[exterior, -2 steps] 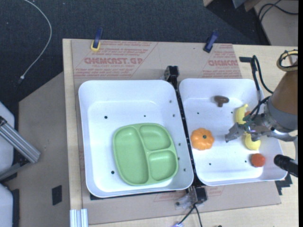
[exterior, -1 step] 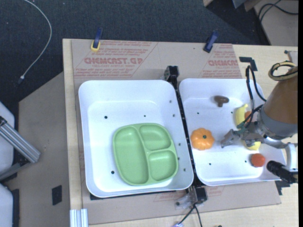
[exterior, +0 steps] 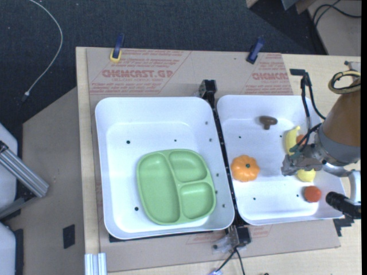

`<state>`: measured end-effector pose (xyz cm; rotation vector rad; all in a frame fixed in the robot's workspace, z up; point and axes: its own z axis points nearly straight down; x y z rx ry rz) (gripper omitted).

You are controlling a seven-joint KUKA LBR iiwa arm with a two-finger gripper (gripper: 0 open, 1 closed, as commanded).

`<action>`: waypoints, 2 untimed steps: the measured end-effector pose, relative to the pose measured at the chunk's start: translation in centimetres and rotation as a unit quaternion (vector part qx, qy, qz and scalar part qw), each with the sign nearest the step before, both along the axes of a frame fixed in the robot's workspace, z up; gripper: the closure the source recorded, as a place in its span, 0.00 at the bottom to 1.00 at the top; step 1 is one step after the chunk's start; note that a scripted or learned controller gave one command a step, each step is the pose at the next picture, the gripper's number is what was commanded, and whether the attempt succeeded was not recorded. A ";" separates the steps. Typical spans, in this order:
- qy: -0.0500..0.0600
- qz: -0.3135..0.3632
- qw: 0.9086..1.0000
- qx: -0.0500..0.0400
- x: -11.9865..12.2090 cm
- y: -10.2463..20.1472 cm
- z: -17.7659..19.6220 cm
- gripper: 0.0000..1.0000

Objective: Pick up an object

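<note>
Right bin [exterior: 269, 213], contents:

Item 1: orange pumpkin [exterior: 245, 168], by the bin's left wall, midway along it. Judged a light, stiff toy with a smooth, ribbed, rounded body and a short stem on top; likely slippery. Best taken across its widest girth, not by the stem.

Item 2: brown mushroom-like piece [exterior: 267, 121], near the far wall. Small, probably light.

Item 3: yellow pieces [exterior: 293, 137], toward the right wall, partly behind the arm.

Item 4: small red-orange piece [exterior: 312, 195], near the front right corner.

Claw [exterior: 293, 166]: low in the right bin, between the pumpkin and the yellow pieces; whether its fingers are apart or together, cannot tell.

Left bin [exterior: 112, 153]: green divided tray [exterior: 174, 185], toward the front edge.
</note>
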<state>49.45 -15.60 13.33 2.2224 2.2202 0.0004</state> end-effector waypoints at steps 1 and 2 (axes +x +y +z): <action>-0.003 0.001 1.000 -0.001 -0.5 0.4 4.5 1.00; -0.003 0.001 1.000 -0.001 -0.3 0.4 8.3 1.00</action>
